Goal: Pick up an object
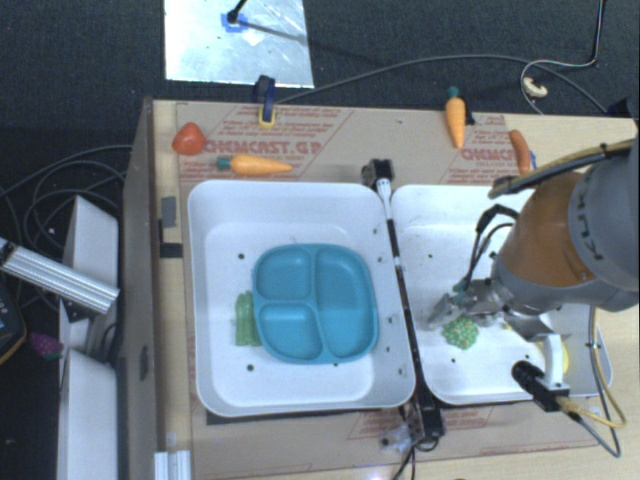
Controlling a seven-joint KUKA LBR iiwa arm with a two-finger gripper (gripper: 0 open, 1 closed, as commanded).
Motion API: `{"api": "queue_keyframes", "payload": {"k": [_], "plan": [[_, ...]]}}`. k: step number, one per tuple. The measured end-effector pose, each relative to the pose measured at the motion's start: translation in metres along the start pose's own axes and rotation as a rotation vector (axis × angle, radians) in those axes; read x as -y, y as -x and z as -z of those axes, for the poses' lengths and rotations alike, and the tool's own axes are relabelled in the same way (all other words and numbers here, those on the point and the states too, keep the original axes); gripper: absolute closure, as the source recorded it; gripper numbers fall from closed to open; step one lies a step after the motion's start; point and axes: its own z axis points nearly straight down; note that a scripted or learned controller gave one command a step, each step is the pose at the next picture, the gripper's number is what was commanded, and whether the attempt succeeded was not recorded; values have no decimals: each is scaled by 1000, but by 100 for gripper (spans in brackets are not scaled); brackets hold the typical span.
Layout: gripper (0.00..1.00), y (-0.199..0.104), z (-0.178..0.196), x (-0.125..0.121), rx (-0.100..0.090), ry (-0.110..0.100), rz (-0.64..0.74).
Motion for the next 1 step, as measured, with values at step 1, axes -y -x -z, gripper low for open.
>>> {"api": "queue_keyframes", "payload": {"k": [1], "plan": [[0, 63, 1, -79, 2, 3, 2]]}}
